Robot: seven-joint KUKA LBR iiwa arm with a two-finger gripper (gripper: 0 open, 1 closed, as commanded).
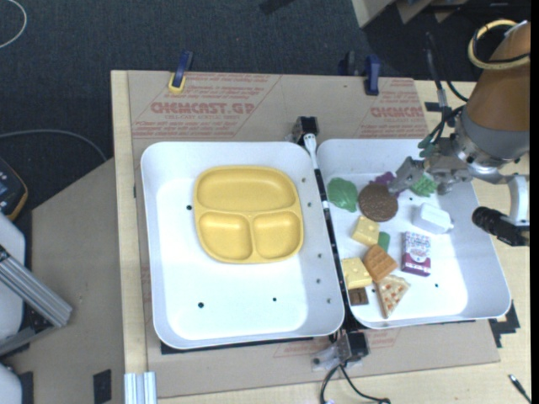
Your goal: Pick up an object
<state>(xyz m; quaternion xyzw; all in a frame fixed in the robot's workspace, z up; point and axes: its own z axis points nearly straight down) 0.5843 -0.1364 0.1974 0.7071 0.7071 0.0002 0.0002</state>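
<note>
You have a cluster of toy food pieces in the right bin (484,276), all candidates for the pick. A brown round cookie (377,202) lies near the bin's upper middle, with a green leafy piece (343,194) just to its left. Below them sit a pale yellow cheese wedge (366,231), a small green block (384,240), a second yellow cheese block (355,271), an orange cracker (380,263), a dark chocolate square (358,296) and a pizza slice (392,292). A small purple-and-white carton (417,253) lies to their right, and a white block (434,219) lies above it.

The gripper (421,175) hangs over the upper part of that bin, just right of the cookie, beside something green (424,186) and something purple (386,178). You cannot tell from this angle whether it is open or closed, nor whether it holds anything.

The left bin (168,251) carries a yellow divided tray (249,213), upright, with one long compartment and two smaller ones. Both bins rest on a cardboard-covered tabletop (253,108), held by a yellow clamp (178,77) and a blue clamp (371,72) at the far edge.
</note>
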